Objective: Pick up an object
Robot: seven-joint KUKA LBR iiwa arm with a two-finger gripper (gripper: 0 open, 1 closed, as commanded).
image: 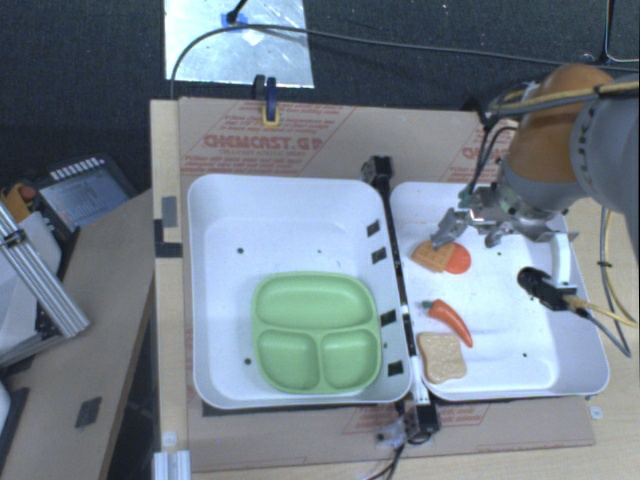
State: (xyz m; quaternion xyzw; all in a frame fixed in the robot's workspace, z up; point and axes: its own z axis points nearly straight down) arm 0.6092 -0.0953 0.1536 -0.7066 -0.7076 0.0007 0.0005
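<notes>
— While I watch from here, where is the gripper (447, 230) sitting?

— I see it right of centre in the frame, over the upper left part of the right bin (575, 353), at the end of the arm (570, 138) that comes in from the upper right. Its fingers (442, 234) point down and left, and their tips are just above or touching the tan cracker-like piece (431, 258).

— Are they spread or clamped on it?

— I cannot tell; the tips merge with the piece and I see no clear gap.

— What else is in that bin?

— An orange round piece (458, 260) touches the cracker's right side. Lower, near the bin's left wall, lies a red pepper (451, 319), and just below it a slice of toast (441, 357) in the lower left corner.

— And the left bin (215, 268)?

— I see a green divided tray (315, 330) in its lower right part, on the desk (300, 133).
</notes>
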